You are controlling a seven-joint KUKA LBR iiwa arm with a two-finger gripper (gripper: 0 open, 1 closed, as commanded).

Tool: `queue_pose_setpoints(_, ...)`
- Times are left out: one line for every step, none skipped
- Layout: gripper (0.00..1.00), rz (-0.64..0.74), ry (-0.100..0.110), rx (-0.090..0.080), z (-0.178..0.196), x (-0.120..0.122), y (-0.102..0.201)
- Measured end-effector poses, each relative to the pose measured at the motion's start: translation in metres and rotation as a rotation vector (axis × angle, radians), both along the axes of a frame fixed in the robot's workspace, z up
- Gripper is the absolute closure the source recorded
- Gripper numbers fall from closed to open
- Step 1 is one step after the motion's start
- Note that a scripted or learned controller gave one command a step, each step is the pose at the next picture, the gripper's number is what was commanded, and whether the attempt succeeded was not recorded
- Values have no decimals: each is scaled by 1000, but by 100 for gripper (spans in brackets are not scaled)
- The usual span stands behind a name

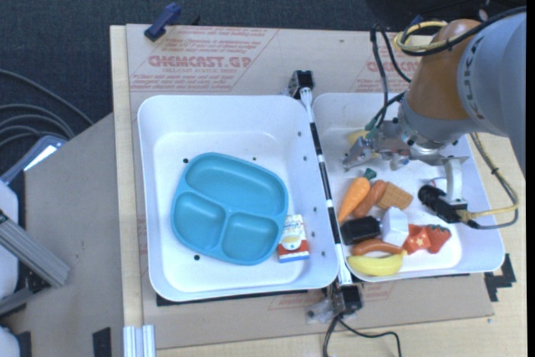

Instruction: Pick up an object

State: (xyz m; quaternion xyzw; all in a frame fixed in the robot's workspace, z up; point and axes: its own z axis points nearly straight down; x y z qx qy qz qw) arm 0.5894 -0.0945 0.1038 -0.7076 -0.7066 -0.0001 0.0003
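My gripper [362, 156] hangs low over the far left part of the right bin [481, 251], just above the pile of toy food. Right below it lies an orange carrot [354, 196], with a tan waffle-like piece [394, 197] beside it. Nearer the front are a black block [361, 227], a white block [394, 222], a red pepper [427, 238], an orange sausage-shaped piece [376, 247] and a yellow banana [375, 265]. Nothing shows held in the gripper. A bit of yellow [359, 135] peeks out behind the gripper.
The left bin [159, 146] holds a blue divided plate [228, 207] and a small white and red carton [292, 237] by the divider. A black clamp [301, 83] sits where the bins meet at the back. The grey arm [468, 79] covers the right bin's far right corner.
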Motion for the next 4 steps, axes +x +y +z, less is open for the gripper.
queue_pose_setpoints(0,1,3,1,-20,-14,0)
queue_pose_setpoints(100,1,1,0,-10,-13,0)
queue_pose_setpoints(0,1,2,0,-10,-13,0)
queue_pose_setpoints(100,0,1,0,0,-13,0)
